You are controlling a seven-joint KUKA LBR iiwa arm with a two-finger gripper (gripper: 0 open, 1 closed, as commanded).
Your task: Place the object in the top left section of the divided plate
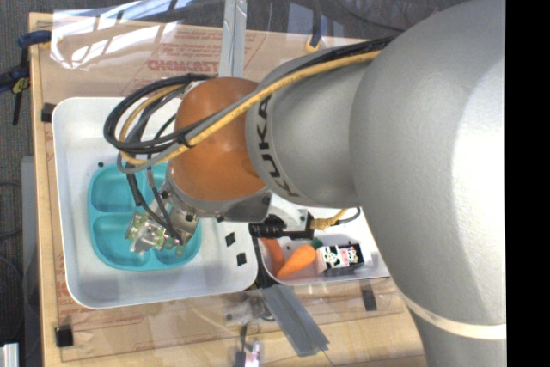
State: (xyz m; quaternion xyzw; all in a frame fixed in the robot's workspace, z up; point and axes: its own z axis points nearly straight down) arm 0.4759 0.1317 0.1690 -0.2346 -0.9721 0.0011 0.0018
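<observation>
Hovering low over the teal plate (116,223) in the left bin (73,185), the tool (155,232) may hold the object, though I cannot tell, so a blind release could land in the near section, with little room between plate rim and bin walls.

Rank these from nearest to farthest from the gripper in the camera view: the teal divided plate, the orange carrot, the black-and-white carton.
1. Teal divided plate: directly under the gripper, in the left bin.
2. Orange carrot: to the right, in the right bin.
3. Black-and-white carton: farther right, just beyond the carrot.
</observation>
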